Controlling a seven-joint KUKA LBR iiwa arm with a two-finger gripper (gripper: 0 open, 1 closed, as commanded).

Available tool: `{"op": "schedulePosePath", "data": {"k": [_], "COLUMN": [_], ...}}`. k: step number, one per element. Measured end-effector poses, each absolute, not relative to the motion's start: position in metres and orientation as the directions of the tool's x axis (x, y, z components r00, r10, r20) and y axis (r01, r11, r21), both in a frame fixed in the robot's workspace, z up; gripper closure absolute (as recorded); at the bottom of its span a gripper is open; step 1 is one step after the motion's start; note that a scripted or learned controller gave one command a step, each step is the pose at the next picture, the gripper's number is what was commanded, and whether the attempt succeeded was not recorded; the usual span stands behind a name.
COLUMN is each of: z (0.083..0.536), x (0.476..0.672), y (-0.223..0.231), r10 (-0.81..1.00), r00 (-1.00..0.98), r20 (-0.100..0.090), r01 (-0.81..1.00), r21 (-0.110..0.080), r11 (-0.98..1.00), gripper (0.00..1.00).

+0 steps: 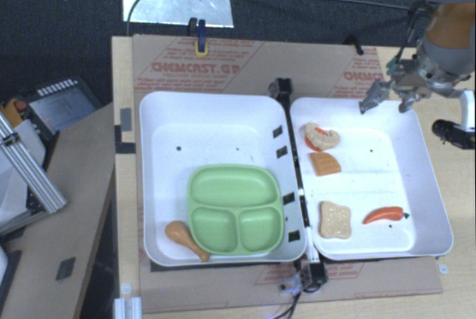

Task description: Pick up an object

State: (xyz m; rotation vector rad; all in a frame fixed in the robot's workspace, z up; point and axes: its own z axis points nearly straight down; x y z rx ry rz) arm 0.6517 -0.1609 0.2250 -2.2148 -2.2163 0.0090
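Above the right bin's far right corner hangs the hand, fingers spread wide around nothing, well apart from the red pepper near its front edge.

The bench is tan and carries a brown printed cardboard sheet. On the sheet two shallow white bins sit side by side, touching along a middle seam: the left bin and the right bin. A yellow clamp grips the sheet's far edge.
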Motion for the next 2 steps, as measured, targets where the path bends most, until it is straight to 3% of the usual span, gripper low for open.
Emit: {"op": "schedulePosePath", "data": {"k": [1, 2], "z": [0.233, 0.170], "x": [0.654, 0.654], "y": [-0.161, -0.157], "r10": [1.000, 1.000], "r00": [-0.003, -0.004], "r20": [0.000, 0.000], "r01": [1.000, 1.000], "r21": [0.001, -0.003], "r11": [0.003, 0.004], "gripper": [0.00, 0.00]}}
